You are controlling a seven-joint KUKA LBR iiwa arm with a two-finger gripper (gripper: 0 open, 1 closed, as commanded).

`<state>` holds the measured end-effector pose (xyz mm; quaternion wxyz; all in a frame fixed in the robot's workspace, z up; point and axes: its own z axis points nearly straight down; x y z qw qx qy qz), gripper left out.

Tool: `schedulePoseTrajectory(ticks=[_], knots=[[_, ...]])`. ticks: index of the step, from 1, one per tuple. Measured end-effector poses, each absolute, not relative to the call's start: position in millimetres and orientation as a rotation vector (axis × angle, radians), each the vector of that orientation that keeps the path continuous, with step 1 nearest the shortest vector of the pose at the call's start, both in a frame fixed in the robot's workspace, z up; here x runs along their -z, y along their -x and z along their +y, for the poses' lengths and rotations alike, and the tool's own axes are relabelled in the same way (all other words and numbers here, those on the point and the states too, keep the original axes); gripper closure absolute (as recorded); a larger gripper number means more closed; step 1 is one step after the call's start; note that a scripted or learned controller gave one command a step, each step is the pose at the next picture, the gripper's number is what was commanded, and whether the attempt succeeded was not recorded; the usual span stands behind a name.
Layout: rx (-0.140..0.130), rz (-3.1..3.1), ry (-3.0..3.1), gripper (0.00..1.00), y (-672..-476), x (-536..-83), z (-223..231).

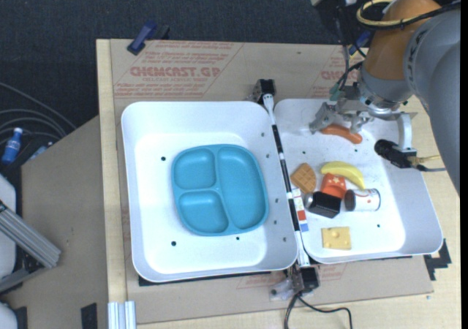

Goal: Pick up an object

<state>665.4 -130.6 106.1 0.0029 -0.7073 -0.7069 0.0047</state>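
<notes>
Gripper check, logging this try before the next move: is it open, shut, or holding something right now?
Gripper: cannot be told; it sits low over the orange sausage in the right bin.

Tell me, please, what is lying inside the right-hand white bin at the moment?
The right bin holds a cracker, banana, red toy, black block, small can, cheese slice and orange sausage. The tool covers part of the sausage.

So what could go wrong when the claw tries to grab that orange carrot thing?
The claw sits at the far end of the right bin, right over the thin orange piece. That piece lies flat, so it might slip away. It's also near the bin's wall, so the claw could bump it. The other toys are crowded together, like the banana.
</notes>
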Motion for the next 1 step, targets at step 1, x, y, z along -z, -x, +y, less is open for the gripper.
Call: schedulePoseTrajectory(ticks=[1], knots=[[0.013,-2.233,2.228,0.00,-671.1,-91.8,-144.9]])
